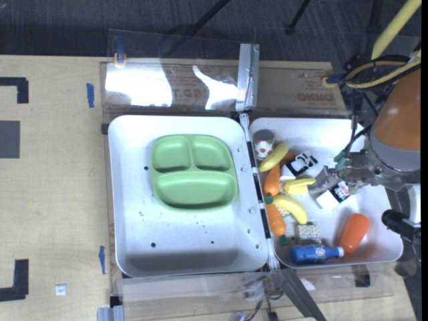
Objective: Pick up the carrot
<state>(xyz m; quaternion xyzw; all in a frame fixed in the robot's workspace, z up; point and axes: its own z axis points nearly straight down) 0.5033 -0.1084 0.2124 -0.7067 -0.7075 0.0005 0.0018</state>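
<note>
lying at right bin's left wall, carrot [275, 220] well left-below gripper [328, 179]; gripper state unclear.

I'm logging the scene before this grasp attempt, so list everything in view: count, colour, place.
White bins: 2, side by side on the bench.
Divided tray: 1, green, in the left bin.
Carrots: 2, orange, along the right bin's left wall, one above the other.
Bananas: 3, yellow, right bin, beside the carrots.
Bottle: 1, orange, right bin's lower right.
Blue bottle: 1, lying along the right bin's front edge.
Small round item: 1, white and brown, right bin's top left.
Black-and-white item: 1, near the bananas.
Arm: 1, grey with orange band, from the right.
Gripper: 1, over the right bin's middle.
</note>
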